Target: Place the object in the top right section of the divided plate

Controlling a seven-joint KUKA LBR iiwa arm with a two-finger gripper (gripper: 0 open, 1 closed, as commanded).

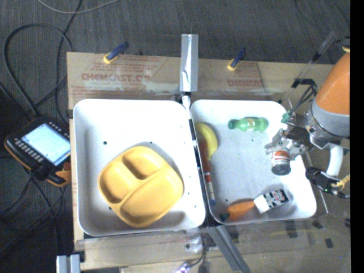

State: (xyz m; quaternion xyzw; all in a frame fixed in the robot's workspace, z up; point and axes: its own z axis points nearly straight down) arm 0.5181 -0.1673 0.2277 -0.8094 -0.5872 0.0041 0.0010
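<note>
A: Divided plate (pixel 141 185) — where is it sitting, and how is it looking?

B: It is lying in the left bin (pixel 91 115), toward the near edge, turned at a slant. It is yellow, with rounded corners and three sections, all bare. White floor is showing around it, widest on the far side.

A: And the right bin (pixel 239 108)?

B: Working from the near edge, an orange carrot (pixel 240 209) is lying just beside a small black-and-white box (pixel 271 199) in the near corner. A thin red and blue pen-like stick (pixel 207 178) is running along the wall between the bins. Farther back, a yellow banana (pixel 207 138) is lying against that wall, and a green bottle (pixel 248 124) is lying on its side near the far edge. The middle floor is staying open.

A: The pincer (pixel 281 154)?

B: It is hanging over the right side of that bin, with a small can-like thing (pixel 280 162) right at its tips. I cannot tell how it is standing, or whether it is gripping the can.
</note>
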